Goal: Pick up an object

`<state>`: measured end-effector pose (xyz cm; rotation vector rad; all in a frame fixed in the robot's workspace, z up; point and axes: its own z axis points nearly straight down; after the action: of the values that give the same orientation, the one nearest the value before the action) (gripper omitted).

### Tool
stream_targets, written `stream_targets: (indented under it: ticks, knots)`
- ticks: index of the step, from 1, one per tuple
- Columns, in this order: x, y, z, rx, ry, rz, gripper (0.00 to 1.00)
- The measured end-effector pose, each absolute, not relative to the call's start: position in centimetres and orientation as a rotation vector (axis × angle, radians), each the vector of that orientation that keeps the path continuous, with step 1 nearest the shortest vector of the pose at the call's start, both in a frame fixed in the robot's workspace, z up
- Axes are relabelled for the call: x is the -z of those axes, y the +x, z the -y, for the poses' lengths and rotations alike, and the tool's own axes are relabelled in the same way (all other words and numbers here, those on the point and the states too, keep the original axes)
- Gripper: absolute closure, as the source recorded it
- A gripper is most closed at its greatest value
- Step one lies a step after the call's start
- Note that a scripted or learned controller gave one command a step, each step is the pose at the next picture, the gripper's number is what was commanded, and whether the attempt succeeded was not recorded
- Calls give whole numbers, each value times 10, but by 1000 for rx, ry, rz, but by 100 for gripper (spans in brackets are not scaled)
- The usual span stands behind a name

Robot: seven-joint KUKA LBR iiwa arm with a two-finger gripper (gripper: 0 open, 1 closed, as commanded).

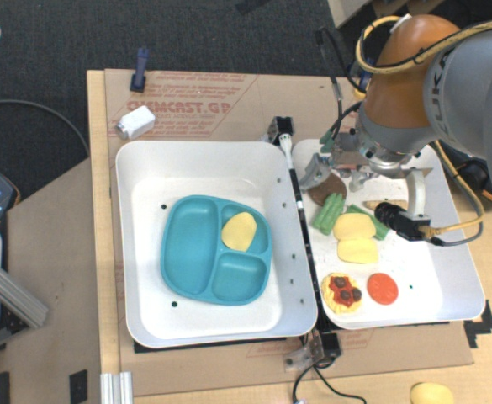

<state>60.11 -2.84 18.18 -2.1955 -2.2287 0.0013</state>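
My gripper hangs low over the back left part of the right bin, under the orange wrist band. Just beneath it lies a brown piece, partly hidden by the gripper. A green pod lies in front of the brown piece, touching a pale yellow piece. A second yellow piece sits just in front of that. Near the bin's front rest a small pizza slice and a red round slice.
The left bin holds a blue divided tray with a yellow piece in its back right compartment. A small white block and a blue clip lie on the cardboard behind the bins.
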Motion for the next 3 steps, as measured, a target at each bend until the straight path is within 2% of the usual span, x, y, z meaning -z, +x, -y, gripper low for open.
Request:
stream_targets:
  ticks: [1, 2, 3]
  knots:
    - [-185, 603, 40, -1, -2220, 2220, 0]
    - [-196, 604, 40, 2, -2221, 2222, 100]
    - [-355, 568, 53, 19, -2232, 2232, 100]
